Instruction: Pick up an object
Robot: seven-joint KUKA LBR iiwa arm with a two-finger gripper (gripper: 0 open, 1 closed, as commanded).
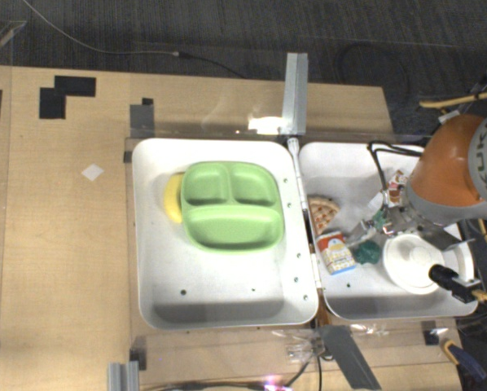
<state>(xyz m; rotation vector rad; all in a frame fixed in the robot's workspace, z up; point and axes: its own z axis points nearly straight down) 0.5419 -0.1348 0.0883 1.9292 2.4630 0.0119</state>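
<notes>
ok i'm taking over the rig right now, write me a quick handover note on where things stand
Gripper: low over the right bin; fingers not readable, no object visibly held.
Right bin: slice of pizza, small red carton, teal piece, white cup.
Left bin: green divided tray lying over a yellow item.
Done: nothing lifted yet.
Left: grasp one object and raise it.

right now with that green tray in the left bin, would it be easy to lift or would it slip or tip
The green tray looks like stiff, smooth plastic, so it would probably keep its shape but could slip. It is wide and shallow, so a grasp at one rim would likely tilt it. It seems to rest partly on a yellow thing, so it may rock.
</notes>
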